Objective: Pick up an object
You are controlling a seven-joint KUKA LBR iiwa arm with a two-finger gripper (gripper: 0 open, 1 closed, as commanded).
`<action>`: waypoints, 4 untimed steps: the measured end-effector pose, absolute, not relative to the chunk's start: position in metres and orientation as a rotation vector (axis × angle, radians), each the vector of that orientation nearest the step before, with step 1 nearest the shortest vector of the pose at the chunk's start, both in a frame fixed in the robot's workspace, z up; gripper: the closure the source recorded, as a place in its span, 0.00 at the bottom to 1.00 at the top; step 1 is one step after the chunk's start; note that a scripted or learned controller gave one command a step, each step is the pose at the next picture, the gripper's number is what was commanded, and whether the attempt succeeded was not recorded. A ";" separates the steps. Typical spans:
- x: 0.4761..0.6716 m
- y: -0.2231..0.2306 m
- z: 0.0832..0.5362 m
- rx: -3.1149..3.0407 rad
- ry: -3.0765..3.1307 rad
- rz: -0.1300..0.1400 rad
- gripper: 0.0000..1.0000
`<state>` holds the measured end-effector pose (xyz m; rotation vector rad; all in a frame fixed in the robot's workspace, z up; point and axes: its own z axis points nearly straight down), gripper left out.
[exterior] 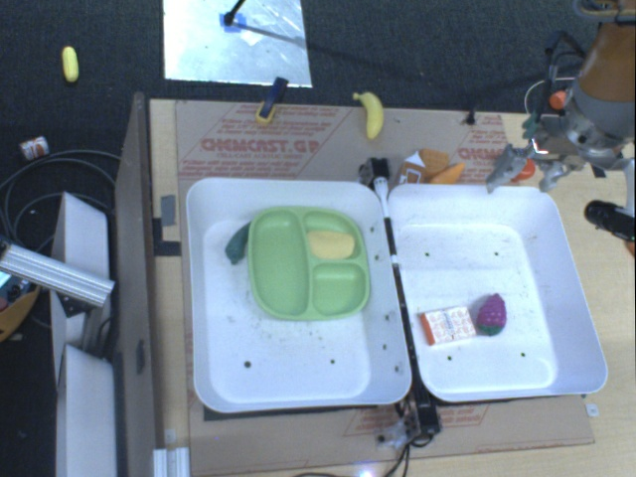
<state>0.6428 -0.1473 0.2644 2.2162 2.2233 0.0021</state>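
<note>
- The gripper (527,170) hangs at about 2 o'clock in the camera view, above the far right corner of the right bin (571,296), just past its rim.
- Its two fingers are spread wide apart, one pointing toward 9 o'clock and the other toward 3 o'clock, with nothing between them.
- The grey arm (608,78) rises behind it toward 1 o'clock.
- In the right bin, a purple berry-like toy (491,313) lies near the 6 o'clock side, touching or just beside a small white and orange box (446,325) at its 9 o'clock.
- Both lie well apart from the gripper.
- The left bin (214,266) holds a green divided plate (306,263) at its middle.
- A pale yellow piece (331,242) sits in the plate's compartment toward 1 o'clock.
- A dark green thing (238,242) lies in the bin, touching the plate's edge at 9 o'clock.
- On the worktop (298,132) beyond the bins, a yellow banana (371,113) lies at 12 o'clock.
- An orange and white object (430,167) rests just beyond the seam where the two bins meet.
- A blue and yellow tool (270,100) lies toward 11 o'clock on the worktop.
- A second small yellow thing (70,64) lies on the dark floor at 10 o'clock.
</note>
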 end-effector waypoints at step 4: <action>0.525 -0.164 0.095 2.219 2.220 0.004 1.00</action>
